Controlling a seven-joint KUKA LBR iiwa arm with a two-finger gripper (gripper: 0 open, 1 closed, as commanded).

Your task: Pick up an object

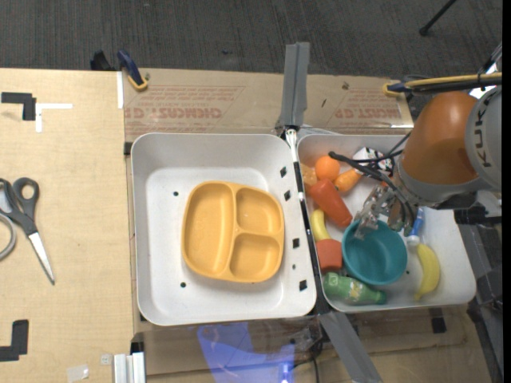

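My gripper (374, 219) hangs low in the right bin (451, 294), right over the far rim of a teal bowl (375, 255). Its metal fingers point down at the bowl's edge. Left of the bowl lie an orange fruit (326, 167), a red-orange cylinder (330, 202), a small yellow piece (318, 225) and a red block (328, 254). A green bottle-like item (354, 290) lies in front of the bowl and a yellow banana (429, 270) to its right. The orange band of the arm (439, 146) covers the bin's far right part.
The left bin (152, 238) holds a yellow divided plate (233, 231). Scissors (28, 222) lie on the wooden bench at far left. A grey divider bar (295, 86) stands between the bins at the back. A small blue-and-white item (414, 227) lies beside the gripper.
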